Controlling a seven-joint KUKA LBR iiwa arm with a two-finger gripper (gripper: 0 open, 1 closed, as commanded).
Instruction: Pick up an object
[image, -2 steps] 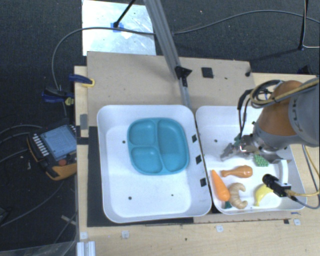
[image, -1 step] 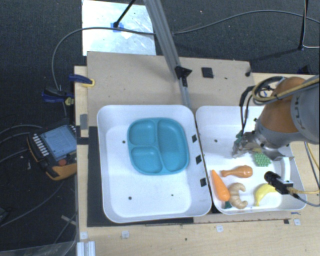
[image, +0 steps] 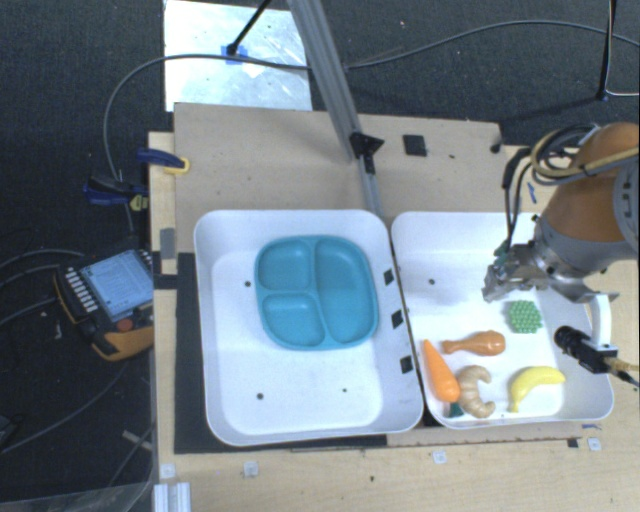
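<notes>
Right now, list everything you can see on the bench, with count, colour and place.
Shallow white plastic bins: two, side by side on the bench.
Divided blue plastic plate: one, in the left-hand bin.
Orange toy carrot: one, right-hand bin, near its left wall.
Tan toy drumstick: one, right-hand bin, middle.
Beige knobbly toy piece: one, beside the carrot.
Yellow toy banana: one, right-hand bin, front right.
Green bumpy toy: one, just below the pincer.
Pincer: one, grey, over the right-hand bin.
</notes>
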